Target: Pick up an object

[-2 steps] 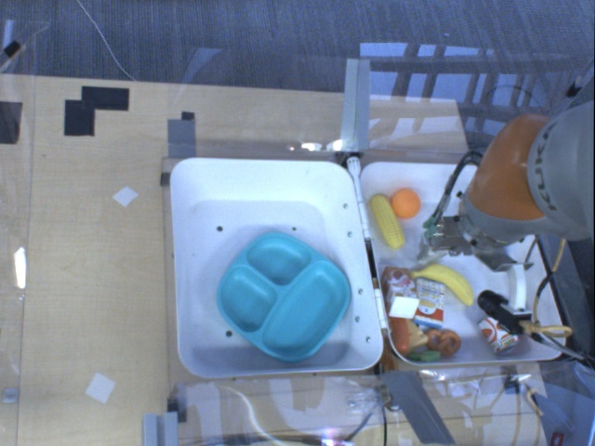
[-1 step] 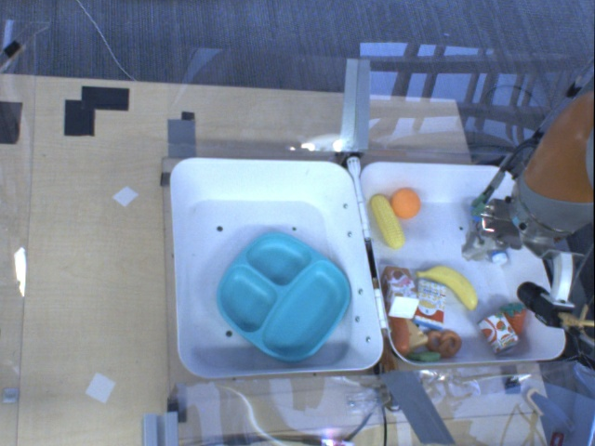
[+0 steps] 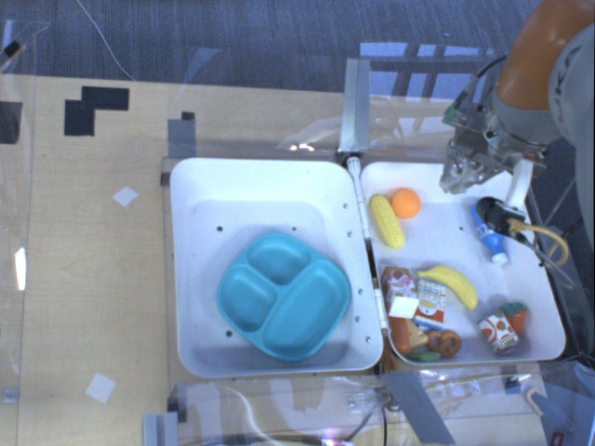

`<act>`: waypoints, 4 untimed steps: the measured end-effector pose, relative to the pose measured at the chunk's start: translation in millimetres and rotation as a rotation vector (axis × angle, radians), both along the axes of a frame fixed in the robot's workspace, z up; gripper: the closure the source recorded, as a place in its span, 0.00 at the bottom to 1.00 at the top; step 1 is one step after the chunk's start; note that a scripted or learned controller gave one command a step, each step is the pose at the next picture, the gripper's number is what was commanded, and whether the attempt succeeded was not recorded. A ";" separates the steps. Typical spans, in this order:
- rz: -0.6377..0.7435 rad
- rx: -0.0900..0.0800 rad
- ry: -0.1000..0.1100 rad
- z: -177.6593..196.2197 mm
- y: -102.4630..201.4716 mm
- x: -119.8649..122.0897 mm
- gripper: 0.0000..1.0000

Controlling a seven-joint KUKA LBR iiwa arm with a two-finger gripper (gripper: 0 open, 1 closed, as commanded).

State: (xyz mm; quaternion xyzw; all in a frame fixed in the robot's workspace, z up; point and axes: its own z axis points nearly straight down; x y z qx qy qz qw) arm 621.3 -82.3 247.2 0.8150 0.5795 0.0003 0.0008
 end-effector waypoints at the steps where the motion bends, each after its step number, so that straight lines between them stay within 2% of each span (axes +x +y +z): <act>1: 0.000 0.000 0.001 -0.4 -0.1 -0.2 0.00; 2: -0.023 0.000 -0.001 55.4 15.7 15.9 0.00; 3: -0.332 0.000 0.002 -55.3 25.7 -10.4 0.00; 4: -0.630 0.001 0.002 -65.0 20.2 7.8 0.00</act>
